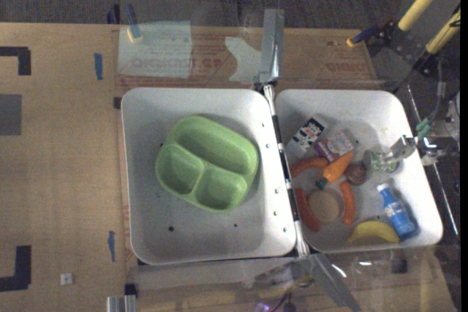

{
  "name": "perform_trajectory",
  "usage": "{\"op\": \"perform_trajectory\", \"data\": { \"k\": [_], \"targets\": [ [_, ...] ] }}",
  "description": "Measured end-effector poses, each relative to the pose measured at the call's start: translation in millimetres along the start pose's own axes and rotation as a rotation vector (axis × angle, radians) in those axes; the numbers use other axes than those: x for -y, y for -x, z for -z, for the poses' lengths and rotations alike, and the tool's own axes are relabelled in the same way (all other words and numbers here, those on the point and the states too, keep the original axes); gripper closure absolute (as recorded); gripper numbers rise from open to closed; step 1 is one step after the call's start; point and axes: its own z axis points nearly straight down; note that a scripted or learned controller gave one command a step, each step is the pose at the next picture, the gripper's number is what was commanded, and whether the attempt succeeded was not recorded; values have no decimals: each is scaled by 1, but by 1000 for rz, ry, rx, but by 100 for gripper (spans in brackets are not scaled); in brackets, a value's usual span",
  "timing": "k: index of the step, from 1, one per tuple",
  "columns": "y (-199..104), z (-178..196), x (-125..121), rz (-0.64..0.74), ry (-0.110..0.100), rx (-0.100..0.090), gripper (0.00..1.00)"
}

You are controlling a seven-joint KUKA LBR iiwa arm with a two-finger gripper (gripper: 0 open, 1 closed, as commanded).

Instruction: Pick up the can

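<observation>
Small silvery-green metal can (380, 159), right-hand shallow white bin (395, 100), lying amid toy food just right of the orange plastic carrot (336, 168).
Gripper (404, 147) sits close at the can's right, seemingly placed for a grasp; whether wide or narrow cannot be told.

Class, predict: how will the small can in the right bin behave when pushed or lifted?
The can looks small and probably light, so a push may roll or tip it. Its shiny surface may slip. The carrot nearby could shift.

Little of the robot shows: a small pale metallic gripper (404, 147) with thin dark cables behind it.
</observation>
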Motion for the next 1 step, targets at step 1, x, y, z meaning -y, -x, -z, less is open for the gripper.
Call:
{"op": "perform_trajectory", "data": {
  "k": [1],
  "targets": [
    [-2,-107,-56,-40,11,-10,0]
  ]
}}
